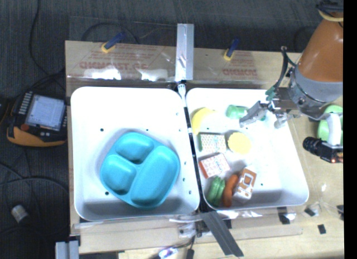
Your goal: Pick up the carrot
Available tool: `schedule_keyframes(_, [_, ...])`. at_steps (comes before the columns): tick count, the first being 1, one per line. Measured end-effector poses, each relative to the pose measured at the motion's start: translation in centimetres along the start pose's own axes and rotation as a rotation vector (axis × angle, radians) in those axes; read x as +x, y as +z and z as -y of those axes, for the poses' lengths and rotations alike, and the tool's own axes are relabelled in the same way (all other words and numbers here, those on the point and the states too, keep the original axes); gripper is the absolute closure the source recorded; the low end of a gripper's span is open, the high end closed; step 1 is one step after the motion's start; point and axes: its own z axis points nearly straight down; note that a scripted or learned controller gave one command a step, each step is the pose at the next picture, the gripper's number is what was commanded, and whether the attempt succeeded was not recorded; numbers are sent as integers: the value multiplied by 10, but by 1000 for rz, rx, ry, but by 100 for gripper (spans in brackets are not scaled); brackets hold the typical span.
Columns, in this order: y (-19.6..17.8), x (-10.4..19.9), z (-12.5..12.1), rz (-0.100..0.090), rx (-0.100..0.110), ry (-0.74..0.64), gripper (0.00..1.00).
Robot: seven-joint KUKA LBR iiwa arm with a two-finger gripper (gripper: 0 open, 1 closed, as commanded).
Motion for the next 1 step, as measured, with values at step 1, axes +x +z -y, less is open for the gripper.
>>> schedule_keyframes(1, [92,-22,-33,1,1,-49,0])
